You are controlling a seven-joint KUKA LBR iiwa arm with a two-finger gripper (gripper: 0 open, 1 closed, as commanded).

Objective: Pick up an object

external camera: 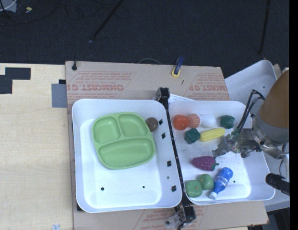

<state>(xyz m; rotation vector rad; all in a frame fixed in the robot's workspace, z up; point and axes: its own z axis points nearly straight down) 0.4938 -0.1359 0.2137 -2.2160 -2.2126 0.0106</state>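
My gripper hovers over the right bin, reaching in from the right edge, open with nothing between its fingers. Just below and left of it lies a purple bunch of grapes. A yellow corn cob lies just up and left of it, beside a dark teal piece. A blue bottle with a white cap lies at the bin's front, next to two green fruits. Along the back are a red tomato, a peach-coloured piece, a white piece and a dark green piece.
The left bin holds a green divided plate and a small brown ball by its right wall. A black divider runs between the bins. Cardboard lies under both.
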